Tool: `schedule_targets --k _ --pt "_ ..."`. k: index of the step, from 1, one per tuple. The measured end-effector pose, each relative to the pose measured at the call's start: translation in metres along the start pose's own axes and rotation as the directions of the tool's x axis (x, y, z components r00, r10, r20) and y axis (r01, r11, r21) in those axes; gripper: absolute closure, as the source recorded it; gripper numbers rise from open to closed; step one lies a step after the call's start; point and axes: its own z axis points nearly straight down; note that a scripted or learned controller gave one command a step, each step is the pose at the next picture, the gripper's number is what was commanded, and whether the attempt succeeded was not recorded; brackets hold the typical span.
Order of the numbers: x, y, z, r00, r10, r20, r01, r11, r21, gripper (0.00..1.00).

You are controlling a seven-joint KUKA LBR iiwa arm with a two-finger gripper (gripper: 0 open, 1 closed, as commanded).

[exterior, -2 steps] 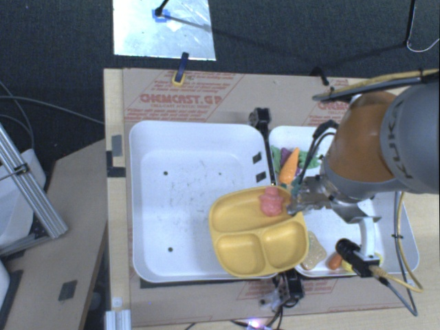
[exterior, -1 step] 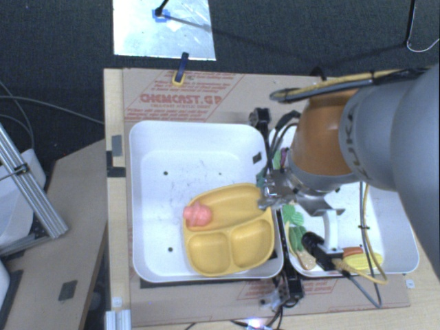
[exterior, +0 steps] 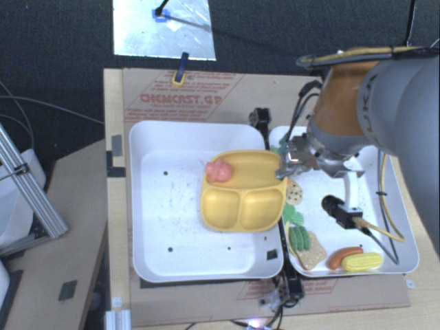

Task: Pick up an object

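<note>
A yellow divided plate (exterior: 244, 201) sits at the right side of the left bin (exterior: 161, 205), and its right rim overlaps the wall between the two bins. A pink lumpy toy (exterior: 220, 170) lies in the plate's upper left compartment. My gripper (exterior: 287, 166) is at the plate's upper right rim, and its metal fingers look shut on that rim. The grey arm with its orange band comes in from the upper right and hides much of the right bin (exterior: 402, 253).
Beside the plate, the right bin holds a dotted cookie (exterior: 294, 194), green leafy pieces (exterior: 298, 236), a tan cracker (exterior: 313, 251), an orange sausage (exterior: 342, 257) and a yellow corn piece (exterior: 364, 261). A blue and yellow tool (exterior: 181, 71) lies on the cardboard behind the bins.
</note>
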Motion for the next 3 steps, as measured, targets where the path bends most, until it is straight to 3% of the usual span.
schedule_targets --k 1,2,3 --pt "-0.046 0.021 0.000 1.000 -0.001 -0.001 0.001 1.000 0.001 1.00" --pt "-0.079 -0.044 0.000 1.000 0.003 -0.004 -0.003 1.000 0.007 1.00" --pt "-0.033 -0.065 -0.001 1.000 0.001 0.006 -0.001 1.000 -0.001 1.00"
